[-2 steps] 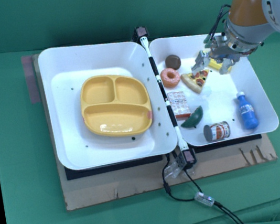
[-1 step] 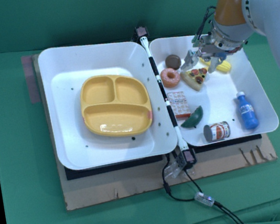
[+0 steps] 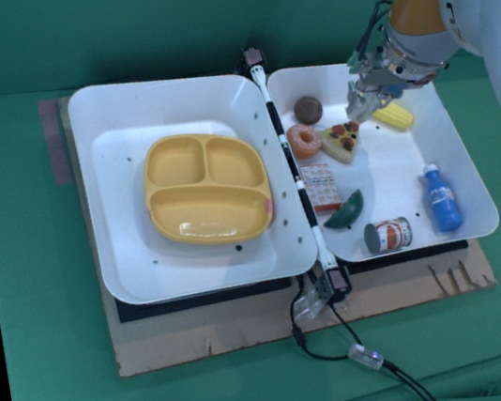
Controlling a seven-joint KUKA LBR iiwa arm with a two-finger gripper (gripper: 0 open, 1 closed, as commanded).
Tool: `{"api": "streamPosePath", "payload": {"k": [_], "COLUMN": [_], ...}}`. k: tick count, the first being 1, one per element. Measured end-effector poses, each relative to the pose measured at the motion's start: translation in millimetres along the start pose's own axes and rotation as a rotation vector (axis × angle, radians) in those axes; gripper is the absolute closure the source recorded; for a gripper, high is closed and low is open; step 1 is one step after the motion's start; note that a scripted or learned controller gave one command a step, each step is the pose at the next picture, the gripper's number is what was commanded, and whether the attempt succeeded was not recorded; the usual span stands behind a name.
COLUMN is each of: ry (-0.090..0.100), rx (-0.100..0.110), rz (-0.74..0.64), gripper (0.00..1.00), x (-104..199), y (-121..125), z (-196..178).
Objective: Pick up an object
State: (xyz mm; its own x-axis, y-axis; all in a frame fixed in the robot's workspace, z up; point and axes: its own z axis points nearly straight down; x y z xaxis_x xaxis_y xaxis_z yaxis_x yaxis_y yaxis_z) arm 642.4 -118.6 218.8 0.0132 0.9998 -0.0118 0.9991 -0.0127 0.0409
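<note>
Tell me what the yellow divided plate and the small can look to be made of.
Yellow divided plate: probably moulded plastic, going by its uniform colour, soft sheen and rounded compartment walls. Small can: grey metallic-looking end with a printed label; it may be a plastic toy, which the view leaves open.

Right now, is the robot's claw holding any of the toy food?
I can't tell. The gripper hangs in the right bin, between the pizza slice and the corn, with no toy visibly between its fingers.
</note>
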Motion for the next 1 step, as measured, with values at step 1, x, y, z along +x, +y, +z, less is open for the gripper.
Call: {"api": "streamPosePath", "payload": {"k": [1], "ry": [0.0], "rx": [0.0], "rz": [0.0], "gripper": [0.0], "x": [0.0], "y": [-0.1], "z": [0.1]}}
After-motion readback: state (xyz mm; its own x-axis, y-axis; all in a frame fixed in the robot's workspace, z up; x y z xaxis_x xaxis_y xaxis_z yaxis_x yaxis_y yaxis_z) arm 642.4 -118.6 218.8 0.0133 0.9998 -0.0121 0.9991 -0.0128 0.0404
